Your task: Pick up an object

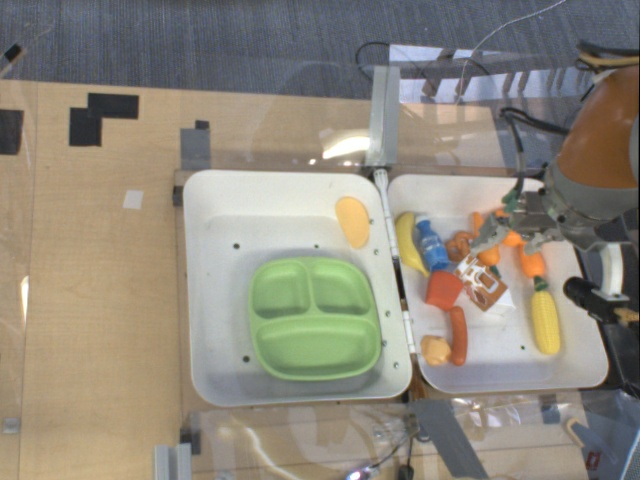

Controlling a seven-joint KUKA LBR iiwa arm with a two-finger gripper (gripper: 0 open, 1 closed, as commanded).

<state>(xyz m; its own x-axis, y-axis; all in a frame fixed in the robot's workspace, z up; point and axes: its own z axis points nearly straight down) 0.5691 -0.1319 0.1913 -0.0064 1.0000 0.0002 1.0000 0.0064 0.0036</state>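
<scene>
**Arm low over the right bin's far side**

The arm reaches in from the right and hangs over the far right part of the right bin. Its gripper sits low among a cluster of small orange toys; whether it is wide, narrow or holding anything cannot be told here, as the parts blur into the toys beneath.

The right bin holds the things to pick. A banana lies along its left wall, with a blue bottle just beside it. Nearer the middle are a red block and a brown-and-white packet, touching or nearly so. A red sausage lies toward the near edge, with a tan lump against its near end. A corn cob lies on the right side, and a carrot sits just beyond it, near the gripper.

The left bin bears a green tray with three compartments, set toward its near side. A yellow-orange oval rests in that bin's far right corner, apart from the tray.
</scene>
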